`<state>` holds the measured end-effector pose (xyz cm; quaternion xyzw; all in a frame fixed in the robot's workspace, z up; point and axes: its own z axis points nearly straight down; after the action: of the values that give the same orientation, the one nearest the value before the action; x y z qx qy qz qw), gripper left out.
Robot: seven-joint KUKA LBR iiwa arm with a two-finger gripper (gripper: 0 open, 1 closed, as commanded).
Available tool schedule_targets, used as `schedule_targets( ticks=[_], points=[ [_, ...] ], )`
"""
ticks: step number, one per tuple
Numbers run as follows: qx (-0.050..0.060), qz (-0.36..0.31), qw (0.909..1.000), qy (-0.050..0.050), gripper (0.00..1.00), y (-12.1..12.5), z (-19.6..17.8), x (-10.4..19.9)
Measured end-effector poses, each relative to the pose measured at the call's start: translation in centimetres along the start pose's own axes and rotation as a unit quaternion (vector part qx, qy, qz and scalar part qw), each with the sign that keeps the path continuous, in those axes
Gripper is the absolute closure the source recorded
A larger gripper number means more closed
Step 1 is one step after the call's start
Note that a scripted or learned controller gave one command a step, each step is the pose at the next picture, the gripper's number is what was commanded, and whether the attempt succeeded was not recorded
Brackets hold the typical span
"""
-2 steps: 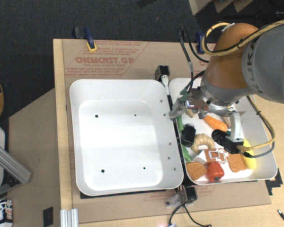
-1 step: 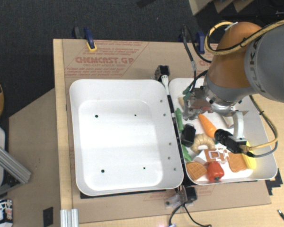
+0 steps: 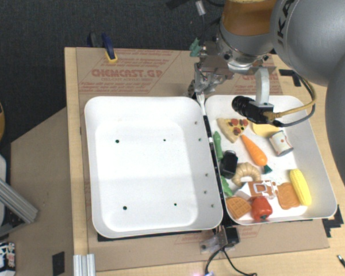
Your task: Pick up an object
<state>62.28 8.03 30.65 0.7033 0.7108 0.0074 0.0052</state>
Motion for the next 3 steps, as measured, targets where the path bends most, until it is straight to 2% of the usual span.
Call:
schedule_targets(
  ticks=[1,2,3],
  points=[
    [0.005,0.002,1.0000,0.000,1.00,4.6,-1.2,6.5],
    [0.013,0.002,0.9999,-0.001,1.00,-1.1,4.6,13.0],
    [0.007,0.004,1.0000,-0.001,1.00,1.6,4.5,14.5]
  ],
)
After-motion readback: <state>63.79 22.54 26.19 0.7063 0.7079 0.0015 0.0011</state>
